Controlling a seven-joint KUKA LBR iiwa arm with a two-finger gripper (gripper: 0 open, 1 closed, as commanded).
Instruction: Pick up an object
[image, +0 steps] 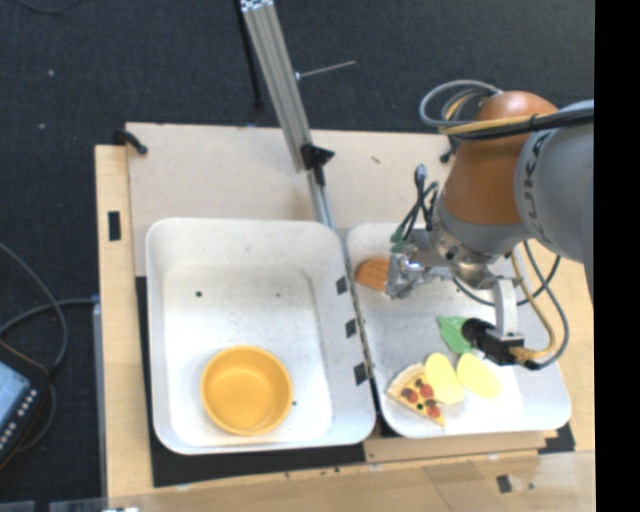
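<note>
Claw (400, 277) low in the right bin (545, 405), just beside a brown piece (371, 272); grip state impossible to tell. Yellow bowl (246, 389) in the left bin (180, 250); pizza slice (414, 396) near the right bin's front.

Arm (520, 190) cut off at right edge; end effector (400, 278) fingers unclear; green item (455, 333) partly hidden behind black fitting (495, 345)

left bin (180, 250) lies open around the yellow bowl (246, 389); right bin's (545, 405) food cluster (444, 382) crowds its near corner.
</note>
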